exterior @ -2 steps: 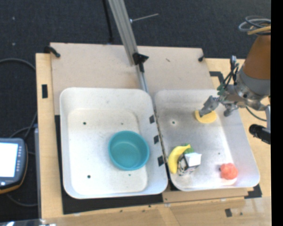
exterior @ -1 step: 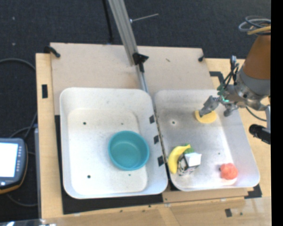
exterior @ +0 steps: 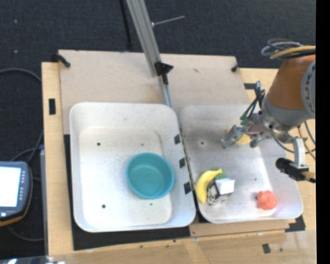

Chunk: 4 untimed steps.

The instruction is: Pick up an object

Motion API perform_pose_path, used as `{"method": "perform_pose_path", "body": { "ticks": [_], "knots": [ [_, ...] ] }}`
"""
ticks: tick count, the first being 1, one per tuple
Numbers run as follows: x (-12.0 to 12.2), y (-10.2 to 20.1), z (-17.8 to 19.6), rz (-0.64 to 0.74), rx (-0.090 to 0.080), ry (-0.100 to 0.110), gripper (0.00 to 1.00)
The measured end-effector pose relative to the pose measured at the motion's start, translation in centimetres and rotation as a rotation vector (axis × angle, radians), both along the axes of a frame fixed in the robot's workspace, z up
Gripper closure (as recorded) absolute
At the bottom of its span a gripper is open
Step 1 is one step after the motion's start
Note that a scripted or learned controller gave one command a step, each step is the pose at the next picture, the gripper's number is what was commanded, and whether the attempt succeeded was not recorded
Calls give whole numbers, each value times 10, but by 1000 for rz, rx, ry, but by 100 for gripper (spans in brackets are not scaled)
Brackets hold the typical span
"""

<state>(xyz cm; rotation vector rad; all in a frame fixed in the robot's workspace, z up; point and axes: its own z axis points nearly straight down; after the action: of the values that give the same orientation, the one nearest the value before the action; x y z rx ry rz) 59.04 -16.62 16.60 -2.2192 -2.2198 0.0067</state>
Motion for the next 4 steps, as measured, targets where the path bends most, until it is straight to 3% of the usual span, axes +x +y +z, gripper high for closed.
{"method": "perform_pose_path", "body": {
  "ticks": [1, 2, 3, 4],
  "knots": [
    [1, -10, -47, -2, -1, -1, 0],
    [0, -12, -66, -3, -2, -3, 0],
    [2, -13, -54, -6, -1, -9, 100],
    [11, -8, 5, 3, 0, -13, 100]
  ]
}}
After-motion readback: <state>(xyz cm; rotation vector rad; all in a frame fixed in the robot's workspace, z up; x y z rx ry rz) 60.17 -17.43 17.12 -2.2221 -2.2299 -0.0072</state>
